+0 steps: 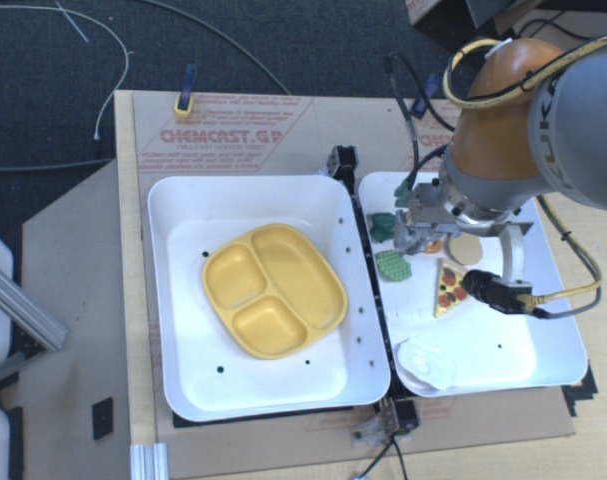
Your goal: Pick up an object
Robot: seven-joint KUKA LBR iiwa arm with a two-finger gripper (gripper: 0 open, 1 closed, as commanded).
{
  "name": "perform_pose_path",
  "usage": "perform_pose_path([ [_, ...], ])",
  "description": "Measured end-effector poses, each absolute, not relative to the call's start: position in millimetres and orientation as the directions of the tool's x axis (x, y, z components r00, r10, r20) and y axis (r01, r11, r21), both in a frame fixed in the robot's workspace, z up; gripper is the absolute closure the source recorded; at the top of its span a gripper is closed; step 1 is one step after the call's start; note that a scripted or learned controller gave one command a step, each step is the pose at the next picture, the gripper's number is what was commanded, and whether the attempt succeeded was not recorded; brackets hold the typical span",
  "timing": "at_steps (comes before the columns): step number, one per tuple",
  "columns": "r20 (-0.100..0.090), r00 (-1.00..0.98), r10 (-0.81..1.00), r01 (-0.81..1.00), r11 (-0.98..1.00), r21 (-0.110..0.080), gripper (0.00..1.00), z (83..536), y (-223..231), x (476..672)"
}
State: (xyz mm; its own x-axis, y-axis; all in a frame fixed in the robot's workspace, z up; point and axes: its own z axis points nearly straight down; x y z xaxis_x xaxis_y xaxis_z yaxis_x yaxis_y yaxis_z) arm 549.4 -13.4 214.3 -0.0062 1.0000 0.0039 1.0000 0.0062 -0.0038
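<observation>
**Inspector:** State the position of the end effector (pixel 415 230).

**Assistant:** It hangs low over the right bin (pixel 553 353), near the bin's left wall, with the grey arm (pixel 543 118) reaching in from the right. I judge it is placed there because the small items are clustered at that end.

**Inspector:** Which items?

**Assistant:** A green round piece (pixel 392 264) lies just below the end effector. A darker green item (pixel 382 227) sits beside it against the wall. A pizza slice toy (pixel 447 290) lies near, to the right, and a white crumpled thing (pixel 425 363) rests at the bin's near edge. Any of these could serve as the object to pick.

**Inspector:** Open or closed?

**Assistant:** I cannot tell; the wrist and its fittings cover that part, and nothing can be seen held.

**Inspector:** The left bin (pixel 173 268)?

**Assistant:** It carries a yellow divided tray (pixel 273 288), lying flat and well apart from the arm.

**Inspector:** Anything else obscured?

**Assistant:** A pale round thing (pixel 467 250) is partly hidden beneath the wrist; its identity is unclear. A black part with a yellow cable (pixel 495 293) overlies the bin floor.
</observation>
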Motion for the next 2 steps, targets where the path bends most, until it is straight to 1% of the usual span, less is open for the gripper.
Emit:
perform_pose_path([
  [1, 0.002, -0.006, 1.000, 1.000, 0.006, 0.002, 1.00, 227.3, 33.6, 548.0],
  [2, 0.003, -0.006, 1.000, 1.000, 0.006, 0.001, 1.00, 230.6, 85.1, 555.5],
])
